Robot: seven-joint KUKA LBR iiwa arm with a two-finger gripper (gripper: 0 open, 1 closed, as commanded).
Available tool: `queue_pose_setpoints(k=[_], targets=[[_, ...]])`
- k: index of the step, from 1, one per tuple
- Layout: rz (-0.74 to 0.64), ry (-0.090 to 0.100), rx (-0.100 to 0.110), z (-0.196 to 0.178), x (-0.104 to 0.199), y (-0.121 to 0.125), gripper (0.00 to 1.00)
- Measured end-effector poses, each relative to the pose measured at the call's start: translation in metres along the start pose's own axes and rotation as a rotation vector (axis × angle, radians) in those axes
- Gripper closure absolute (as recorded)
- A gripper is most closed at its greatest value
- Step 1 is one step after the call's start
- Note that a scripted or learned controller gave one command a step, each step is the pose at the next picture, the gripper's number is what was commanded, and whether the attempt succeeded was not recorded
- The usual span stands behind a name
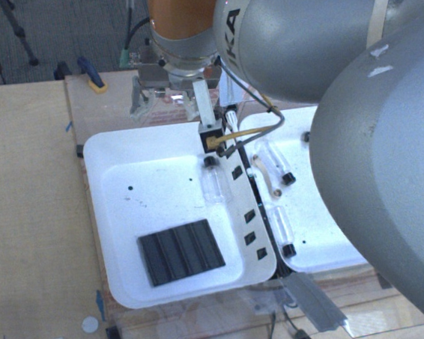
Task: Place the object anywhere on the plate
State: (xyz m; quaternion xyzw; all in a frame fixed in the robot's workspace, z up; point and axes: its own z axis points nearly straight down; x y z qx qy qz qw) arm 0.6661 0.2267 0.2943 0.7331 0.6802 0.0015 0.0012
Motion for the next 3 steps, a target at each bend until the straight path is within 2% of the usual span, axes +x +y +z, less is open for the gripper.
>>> queue_pose_setpoints(k=[1, 2, 3], targets=[[-0.001, 0.001, -0.005, -0.011, 0.001, 0.000, 1.00], [-0.002, 0.000, -0.004, -0.011, 0.001, 0.000, 0.00], [-0.002, 0.001, -0.009, -0.022, 0.002, 0.001, 1.00]])
